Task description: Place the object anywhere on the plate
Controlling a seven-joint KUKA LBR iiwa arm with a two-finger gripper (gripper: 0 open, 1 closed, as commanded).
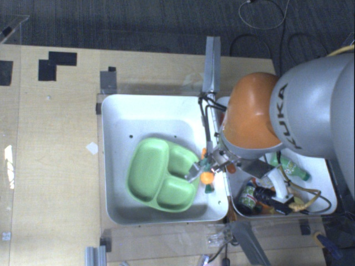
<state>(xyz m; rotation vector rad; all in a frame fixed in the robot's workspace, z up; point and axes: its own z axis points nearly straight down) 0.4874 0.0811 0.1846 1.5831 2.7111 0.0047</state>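
Two shallow white bins sit side by side on the pale wooden bench (50,148). Nearest the camera's lower edge, the right bin (327,195) holds a jumble of small items, among them a green bottle (293,169) and dark packets, too cluttered to tell apart. In the left bin (144,107) lies the green three-compartment plastic plate (161,173). At the plate's right rim hangs the two-finger gripper (202,172), with a small orange round object (207,177) just beside its tips; whether the jaws are closed on it I cannot tell. Above stands the grey arm with its orange band (252,115). Farther back, black cables (266,10) trail over the dark floor.
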